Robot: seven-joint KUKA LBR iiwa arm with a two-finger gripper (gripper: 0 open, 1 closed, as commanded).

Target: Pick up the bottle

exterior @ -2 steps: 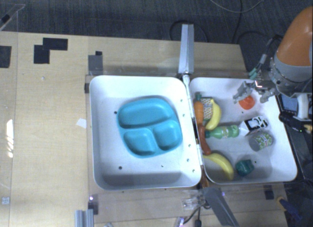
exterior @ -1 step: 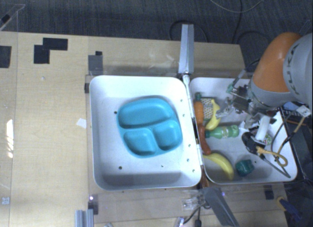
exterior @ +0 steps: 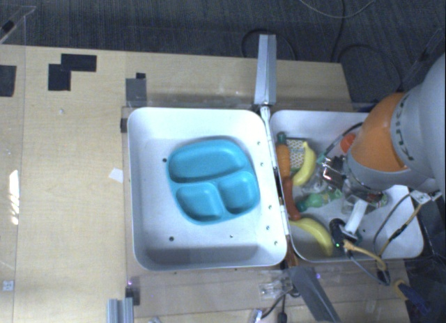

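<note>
Since the arm hangs low over the right bin (exterior: 411, 241), this looks like the reach-in step. The bottle (exterior: 313, 200) (greenish, partly hidden) lies between two bananas (exterior: 304, 164), right beneath the gripper (exterior: 333, 184). Can't tell the claw's spread; next it needs a clean pinch.

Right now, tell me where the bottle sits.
The green bottle lies in the right bin, just under the arm's wrist, between the upper banana and the lower banana, right of the carrot.
</note>
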